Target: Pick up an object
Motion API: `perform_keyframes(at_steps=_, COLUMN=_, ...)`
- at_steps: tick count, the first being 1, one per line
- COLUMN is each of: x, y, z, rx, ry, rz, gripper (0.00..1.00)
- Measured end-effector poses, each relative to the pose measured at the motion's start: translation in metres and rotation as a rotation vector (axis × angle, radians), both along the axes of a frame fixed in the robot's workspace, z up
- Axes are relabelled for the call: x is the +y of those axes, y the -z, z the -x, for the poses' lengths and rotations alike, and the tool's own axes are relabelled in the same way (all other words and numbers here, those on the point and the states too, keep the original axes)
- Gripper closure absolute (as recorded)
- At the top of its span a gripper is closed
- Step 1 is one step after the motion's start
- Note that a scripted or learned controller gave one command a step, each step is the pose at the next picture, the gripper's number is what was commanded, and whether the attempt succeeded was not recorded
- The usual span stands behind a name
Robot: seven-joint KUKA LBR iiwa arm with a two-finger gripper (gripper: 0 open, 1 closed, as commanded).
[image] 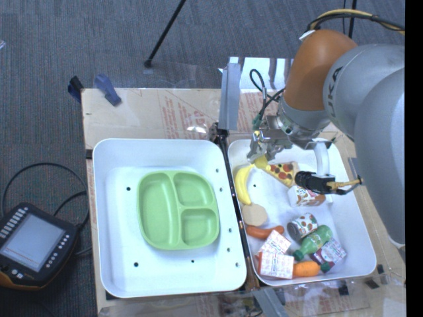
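Gripper [264, 152] low over right bin [365, 243], finger state impossible to tell. Just below it, toy pizza slice [281, 170] lying flat, long axis slanting, tip toward upper left. Banana [242, 183] just left, running top to bottom.

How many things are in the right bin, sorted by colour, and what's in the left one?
Right bin by main colour:
Yellow: 2, banana, pizza slice
Orange: 2, carrots
Green: 1, bottle
Tan: 1, round bun
Red and white: 4, can, cup, two packets
Left bin: 1, green divided plate
Total: 11
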State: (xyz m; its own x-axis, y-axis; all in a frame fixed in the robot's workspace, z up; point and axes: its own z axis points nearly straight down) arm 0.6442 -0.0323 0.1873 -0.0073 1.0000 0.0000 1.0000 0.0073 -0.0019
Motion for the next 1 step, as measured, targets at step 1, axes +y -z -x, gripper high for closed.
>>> perform_keyframes(at_steps=1, x=0.0304, y=0.0012, z=0.0473, rx=0.004, ry=0.148, rz=-0.001, gripper=1.00)
